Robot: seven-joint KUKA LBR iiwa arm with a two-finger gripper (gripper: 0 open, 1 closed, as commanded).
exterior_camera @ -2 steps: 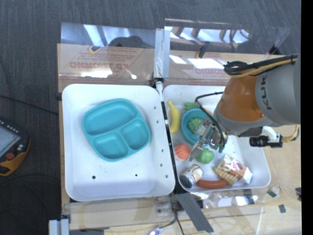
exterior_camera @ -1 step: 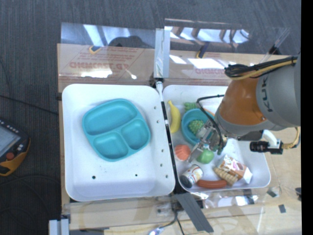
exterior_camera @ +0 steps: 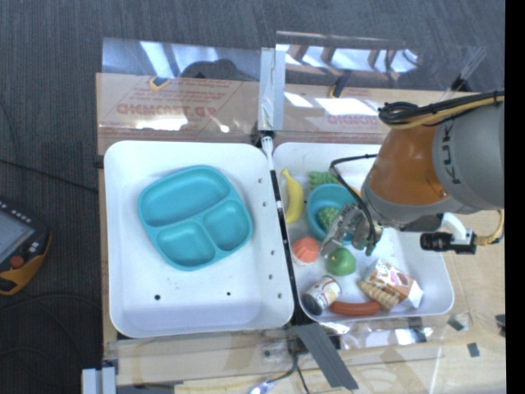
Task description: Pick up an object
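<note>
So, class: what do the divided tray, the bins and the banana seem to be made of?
Tray: likely moulded plastic; uniform teal, smooth, soft sheen, rounded compartments. Bins: probably plastic too; plain white, with rounded corners and raised rims. Banana: possibly a plastic toy, evenly yellow, but the view is too coarse to rule out real fruit.

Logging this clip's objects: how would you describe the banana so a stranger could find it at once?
Start at the right-hand white bin, the one crowded with toy food. Look along its left wall, next to the divider between the two bins. The banana lies there lengthwise, left of the blue bowl and above the orange ball; it is the only long, curved yellow item.
</note>
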